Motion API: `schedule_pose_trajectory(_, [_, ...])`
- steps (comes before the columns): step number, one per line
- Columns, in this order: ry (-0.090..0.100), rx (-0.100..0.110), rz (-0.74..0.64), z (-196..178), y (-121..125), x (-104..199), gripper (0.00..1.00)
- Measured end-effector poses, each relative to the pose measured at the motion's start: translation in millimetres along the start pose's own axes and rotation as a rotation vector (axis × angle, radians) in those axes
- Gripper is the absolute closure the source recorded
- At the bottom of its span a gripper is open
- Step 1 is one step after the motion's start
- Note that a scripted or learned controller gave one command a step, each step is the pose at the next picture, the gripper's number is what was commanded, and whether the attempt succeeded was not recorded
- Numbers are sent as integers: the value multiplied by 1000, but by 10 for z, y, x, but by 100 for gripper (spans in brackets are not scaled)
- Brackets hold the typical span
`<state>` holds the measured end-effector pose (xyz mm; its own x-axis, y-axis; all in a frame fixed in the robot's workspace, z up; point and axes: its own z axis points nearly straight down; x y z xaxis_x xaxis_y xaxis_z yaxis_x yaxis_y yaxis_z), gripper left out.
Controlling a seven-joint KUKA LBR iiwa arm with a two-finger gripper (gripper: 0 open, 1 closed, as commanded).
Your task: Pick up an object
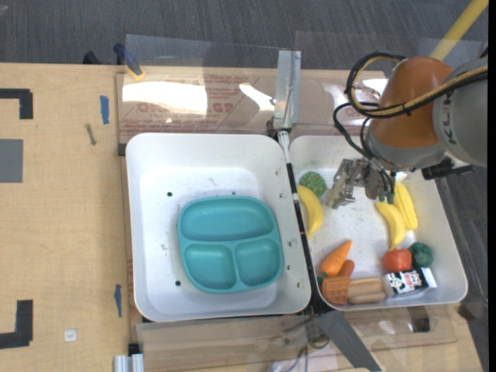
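Objects for picking are lying scattered in the right bin [453,273], one of two shallow white bins sitting side by side on the bench. Against its left wall, a green broccoli piece [312,182] is resting just above a yellow banana [311,209]. A second banana bunch [398,214] is lying toward the right side. Along the near edge, an orange carrot [335,257] is sitting just above a tan bread loaf [353,291], and beside these are lying a red tomato [397,260], a dark green piece [422,253] and a small black-and-white carton [409,282].

The left bin [147,169] is holding a teal divided plate [229,242] with three compartments.

The grey arm with its orange band [409,99] is reaching in from the right, and the gripper [358,183] is hanging over the upper middle of the right bin, between the broccoli piece and the second banana bunch. Whether its fingers are apart or together cannot be told from this view, and nothing is visibly sitting between them.
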<state>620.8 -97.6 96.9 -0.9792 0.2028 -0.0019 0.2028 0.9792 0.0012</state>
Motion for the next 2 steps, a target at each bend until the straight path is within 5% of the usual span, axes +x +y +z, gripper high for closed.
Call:
schedule_pose_trajectory(1, [2, 0, -278, -2, -636, 719, 100])
schedule_pose_trajectory(2, [-16, 2, -291, -2037, -113, 699, 100])
